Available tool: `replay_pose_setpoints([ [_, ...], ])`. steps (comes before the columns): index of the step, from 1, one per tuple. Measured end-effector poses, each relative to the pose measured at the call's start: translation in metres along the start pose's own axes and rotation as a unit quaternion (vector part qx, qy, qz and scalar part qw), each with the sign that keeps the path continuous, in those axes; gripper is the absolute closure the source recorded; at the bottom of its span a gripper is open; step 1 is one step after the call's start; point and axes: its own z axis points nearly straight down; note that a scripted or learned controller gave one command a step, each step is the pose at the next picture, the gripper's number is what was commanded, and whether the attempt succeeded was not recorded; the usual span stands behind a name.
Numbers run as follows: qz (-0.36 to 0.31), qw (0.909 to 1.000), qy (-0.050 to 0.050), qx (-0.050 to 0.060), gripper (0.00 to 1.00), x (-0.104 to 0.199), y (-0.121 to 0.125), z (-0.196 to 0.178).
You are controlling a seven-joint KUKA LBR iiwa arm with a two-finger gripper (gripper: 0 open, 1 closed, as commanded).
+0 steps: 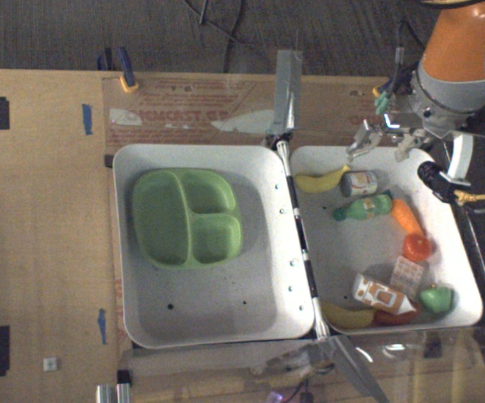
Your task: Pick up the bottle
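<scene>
A small green bottle (364, 208) lies on its side in the upper middle of the right bin (343, 259), neck pointing left. Just above it lies a silver can (359, 182) and a yellow banana (320, 180). My gripper (387, 138) hangs over the bin's far edge, above and to the right of the bottle, its metal fingers (362, 141) spread apart with nothing between them. It is well clear of the bottle.
The right bin also holds an orange carrot (405, 216), a red-orange round piece (417, 246), a small carton (378, 294), a second banana (347, 315) and a green pepper (436, 298). A green divided plate (187, 217) sits in the left bin (226, 309).
</scene>
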Motion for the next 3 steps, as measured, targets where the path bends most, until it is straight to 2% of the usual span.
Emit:
replay_pose_setpoints([
  [1,0.096,0.9954,-0.001,-0.002,0.00,-0.036,0.007,0.159],
  [2,0.227,0.9739,0.001,-0.003,0.00,-0.006,-0.036,0.162],
  [3,0.228,0.9737,-0.001,-0.005,1.00,-0.007,-0.036,0.151],
])
